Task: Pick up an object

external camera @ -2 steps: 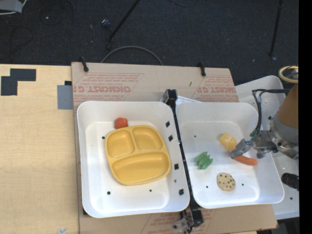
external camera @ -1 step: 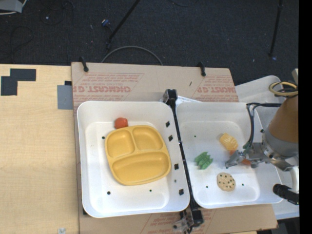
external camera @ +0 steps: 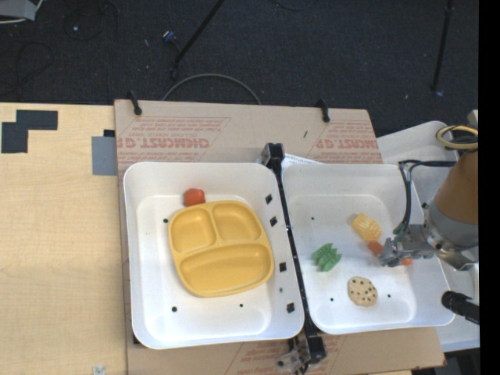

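- The gripper (external camera: 393,254) sits low over the right-hand bin (external camera: 336,319), near that bin's right wall, at the end of the grey arm (external camera: 461,209) that comes in from the right with its orange band above the wrist
- Its tip is small and partly blurred here, so I cannot tell how far it is open or whether anything is caught in it
- A small orange-red piece (external camera: 376,248) lies right at the tip, touching it or just beside it; another speck of the same colour shows on the tip's far side, perhaps part of the same piece
- A yellow corn-like toy (external camera: 366,226) lies just up and left of the tip, close to the orange-red piece
- A green leafy toy (external camera: 326,257) lies near the middle of the right-hand bin, apart from the gripper
- A round speckled cookie (external camera: 362,291) lies toward that bin's near side, below the gripper and not touching it
- In the left-hand bin (external camera: 148,303) a yellow divided plate (external camera: 222,248) lies flat, with a small red tomato-like toy (external camera: 194,198) just beside its far left corner
- A black divider (external camera: 287,241) runs between the two bins
- Both bins rest on a sheet of printed cardboard (external camera: 234,135) on a pale wooden bench (external camera: 55,248)
- Beyond the bench the floor is dark carpet (external camera: 312,45) with cables trailing over it
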